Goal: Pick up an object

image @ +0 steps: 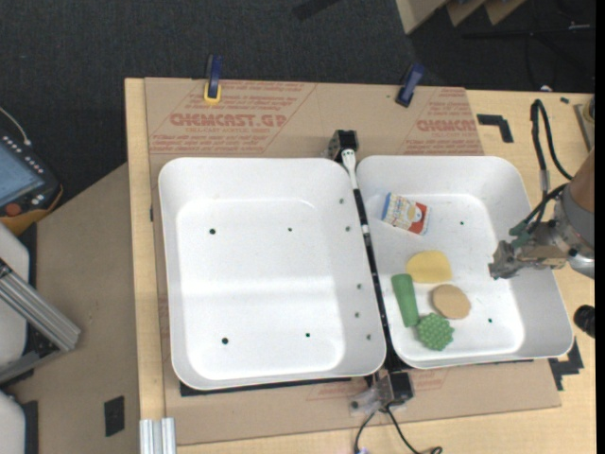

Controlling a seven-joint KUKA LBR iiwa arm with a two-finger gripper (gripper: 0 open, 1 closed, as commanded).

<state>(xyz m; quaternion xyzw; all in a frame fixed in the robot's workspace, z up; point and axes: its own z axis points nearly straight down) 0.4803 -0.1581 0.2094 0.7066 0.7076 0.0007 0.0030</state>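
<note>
Green ball (436,331) and the other items lie untouched in the right bin (492,183). My gripper (502,262) hovers at its right side; jaw state unclear. Nothing picked yet.

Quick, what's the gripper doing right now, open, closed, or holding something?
Gripper: over the right bin's right side, nothing seen in it; open or shut cannot be told.
</note>
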